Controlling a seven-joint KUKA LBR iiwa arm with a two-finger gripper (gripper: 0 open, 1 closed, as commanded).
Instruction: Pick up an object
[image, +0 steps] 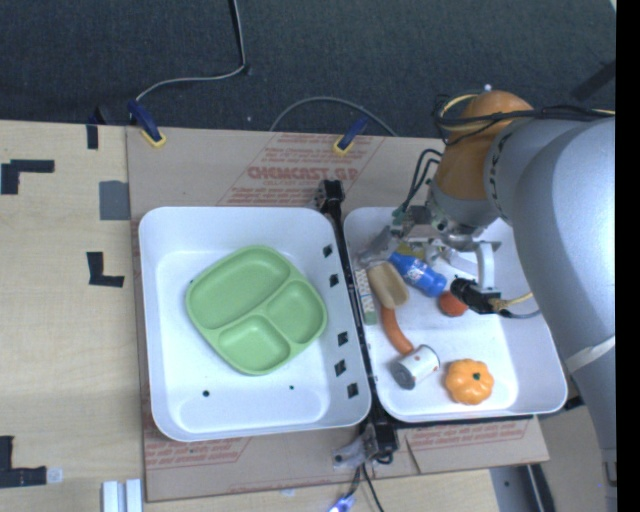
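Gripper (425, 240) sits low over the back-left part of the right bin (530, 385), under the orange band (470, 165) of the grey arm (560, 230), which comes in from the right and covers the bin's far right corner. Can't tell whether it's open or shut: metal parts & cables clutter the spot, nothing seen clamped in it. Just below the gripper lies a blue bottle (418, 274) w/ white label, tilted, its upper end close to the gripper hardware; touching or not, can't say. Left of the bottle, right beside it, a tan bread-roll-like piece (386, 284), and left of that a pale flat item (364, 296) against the bin's left wall, too small to ID. Right of the bottle, a small red round thing (453, 304), near a black connector on the arm's cable. Toward the front: an orange carrot (397, 331) lying at a slant, below it a white & grey cylinder (414, 366) on its side, and to its right a small orange pumpkin (468, 381) near the front rim. Left bin (160, 300), touching the right bin along the middle divider, holds a green 3-compartment plate (257, 309), roughly centred, lying flat. Both bins rest on a cardboard sheet (200, 165) on the wooden bench (60, 330).
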